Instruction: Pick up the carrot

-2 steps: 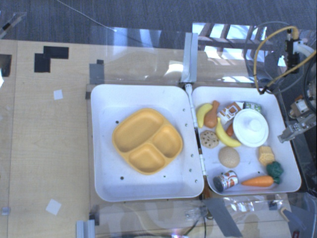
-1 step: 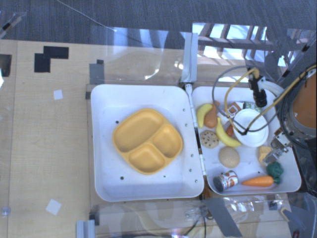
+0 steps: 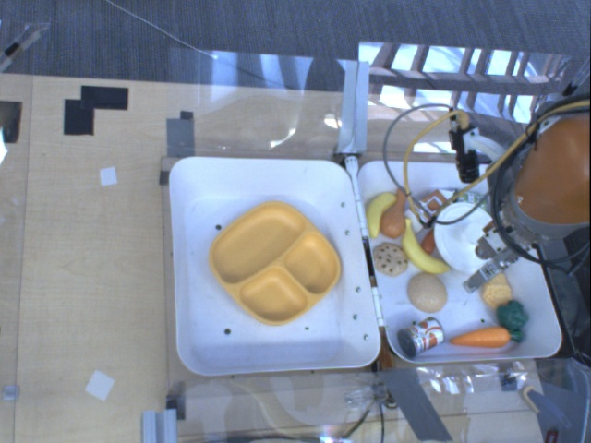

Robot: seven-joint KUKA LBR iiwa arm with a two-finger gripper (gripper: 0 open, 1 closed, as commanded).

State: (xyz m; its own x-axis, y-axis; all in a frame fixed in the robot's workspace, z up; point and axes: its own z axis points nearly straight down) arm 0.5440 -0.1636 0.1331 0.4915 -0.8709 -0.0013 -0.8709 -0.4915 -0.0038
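The orange carrot (image 3: 480, 338) lies flat along the front edge of the right bin (image 3: 549, 344), its tip pointing left toward a small can (image 3: 423, 336). A green broccoli piece (image 3: 512, 317) sits just above its right end. My gripper (image 3: 487, 270) hangs over the right side of this bin, a short way behind the carrot and close to a pale yellow lump (image 3: 497, 291). Nothing of the carrot is in the gripper. The arm's orange band (image 3: 554, 178) covers the bin's back right corner.
The right bin also holds a banana (image 3: 417, 249), a cookie (image 3: 391, 259), a round bun (image 3: 427, 293), a drumstick (image 3: 395, 215) and a yellow fruit (image 3: 377, 212). In the left bin (image 3: 185, 275) rests a yellow divided plate (image 3: 275, 261). Cables loop behind the right bin.
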